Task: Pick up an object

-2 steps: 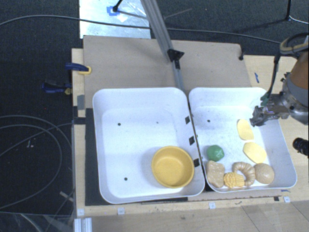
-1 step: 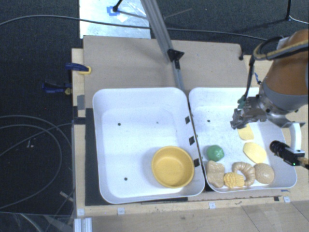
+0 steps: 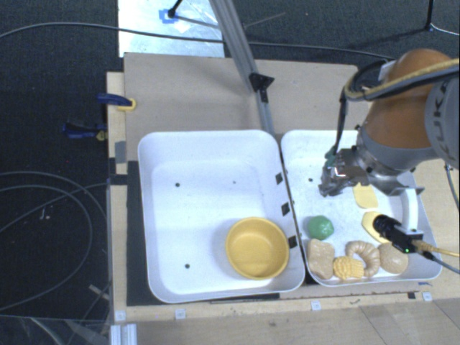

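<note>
Right bin; arm partly covers yellow piece.

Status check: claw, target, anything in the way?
Claw low in right bin, nothing seen gripped. Green ball nearest, untouched. Food pieces crowd front edge.

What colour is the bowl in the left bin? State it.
Yellow. The bowl shows plainly in the camera view, at the near right of the left bin.

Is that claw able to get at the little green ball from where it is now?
Probably yes. The claw hangs over the right bin, and the green ball lies just in front of it with bare floor between; the tan pieces crowd only its near side.
</note>
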### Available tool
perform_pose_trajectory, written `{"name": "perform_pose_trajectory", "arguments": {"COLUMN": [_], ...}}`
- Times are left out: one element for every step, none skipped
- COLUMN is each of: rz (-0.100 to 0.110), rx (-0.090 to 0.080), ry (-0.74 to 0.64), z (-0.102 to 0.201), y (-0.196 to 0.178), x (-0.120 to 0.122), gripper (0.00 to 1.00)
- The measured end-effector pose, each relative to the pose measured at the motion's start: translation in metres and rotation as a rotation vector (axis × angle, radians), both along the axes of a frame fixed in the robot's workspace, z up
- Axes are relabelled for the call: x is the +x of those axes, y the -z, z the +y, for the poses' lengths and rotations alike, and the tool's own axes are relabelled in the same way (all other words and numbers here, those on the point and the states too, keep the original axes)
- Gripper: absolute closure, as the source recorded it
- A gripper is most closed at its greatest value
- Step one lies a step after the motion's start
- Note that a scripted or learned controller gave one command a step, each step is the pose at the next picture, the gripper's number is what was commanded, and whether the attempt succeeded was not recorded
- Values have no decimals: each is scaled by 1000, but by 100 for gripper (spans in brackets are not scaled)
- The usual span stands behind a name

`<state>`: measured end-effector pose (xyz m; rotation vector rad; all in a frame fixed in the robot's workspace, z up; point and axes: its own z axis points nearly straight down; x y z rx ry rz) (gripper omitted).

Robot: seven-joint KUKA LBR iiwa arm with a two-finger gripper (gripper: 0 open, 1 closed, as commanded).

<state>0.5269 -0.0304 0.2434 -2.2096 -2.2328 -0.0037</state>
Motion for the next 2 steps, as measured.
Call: {"name": "perform_pose_trajectory", "arguments": {"rz": [0, 2], "rx": [1, 0], "ry": [-2, 0], "z": [62, 114], "y": [-2, 17], "x": [3, 8], "gripper": [100, 100]}}
